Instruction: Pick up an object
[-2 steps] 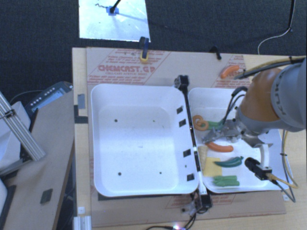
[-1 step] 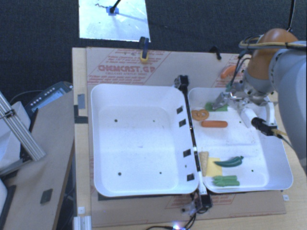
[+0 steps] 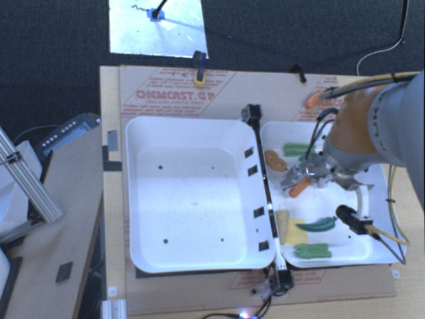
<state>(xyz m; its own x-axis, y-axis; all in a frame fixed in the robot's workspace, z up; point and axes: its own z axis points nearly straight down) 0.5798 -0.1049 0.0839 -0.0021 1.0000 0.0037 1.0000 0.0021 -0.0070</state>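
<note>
Toys are scattered in the right bin (image 3: 378, 178). An orange carrot (image 3: 300, 187) is seen just at the hand (image 3: 297, 178); its grip cannot be told. Nearby lies a green pepper (image 3: 317, 224).

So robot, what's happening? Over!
Gripper low in right bin, fingers unclear. Orange carrot right at its tip, grasp unconfirmed. Dark green pepper, yellow piece nearby.
</note>
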